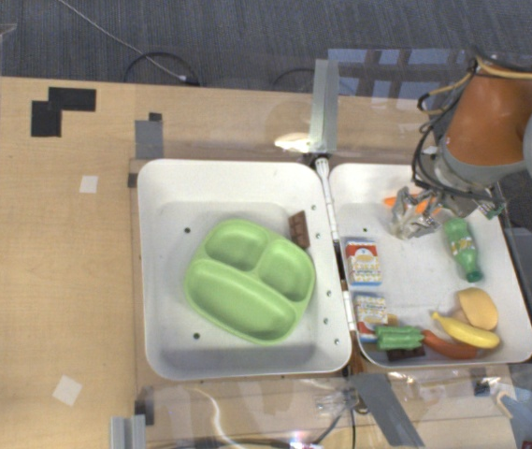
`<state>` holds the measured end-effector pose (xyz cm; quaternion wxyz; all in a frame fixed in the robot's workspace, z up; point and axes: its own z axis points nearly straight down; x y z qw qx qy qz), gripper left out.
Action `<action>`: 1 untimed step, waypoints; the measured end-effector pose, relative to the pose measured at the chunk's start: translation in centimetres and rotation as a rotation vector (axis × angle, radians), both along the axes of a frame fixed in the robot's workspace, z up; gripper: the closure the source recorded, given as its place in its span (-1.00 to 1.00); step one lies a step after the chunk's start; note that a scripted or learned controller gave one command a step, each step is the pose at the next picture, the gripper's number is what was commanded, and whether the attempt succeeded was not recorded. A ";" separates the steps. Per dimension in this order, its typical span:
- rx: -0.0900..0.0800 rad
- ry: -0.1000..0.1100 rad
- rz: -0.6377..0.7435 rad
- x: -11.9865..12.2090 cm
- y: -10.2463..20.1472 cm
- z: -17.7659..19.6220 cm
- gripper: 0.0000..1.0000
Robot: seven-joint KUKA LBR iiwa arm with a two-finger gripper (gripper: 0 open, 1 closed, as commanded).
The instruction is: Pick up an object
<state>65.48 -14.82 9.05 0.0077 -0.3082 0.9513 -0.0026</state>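
The gripper [413,215] hangs at the right bin's [518,344] far edge over a carrot [415,204], reaching to grasp; next it must close squarely.

2 bins side by side on worktop [69,279]. Left bin [158,344]: divided plate [250,279] centre. Right bin [518,340]: 2 cartons [363,262] along left wall, bottle [462,247] right, banana [467,331] near corner.
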 end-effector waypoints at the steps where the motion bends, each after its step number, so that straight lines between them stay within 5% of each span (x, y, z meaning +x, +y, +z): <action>1: 0.003 -0.007 -0.224 1.9 0.8 14.5 1.00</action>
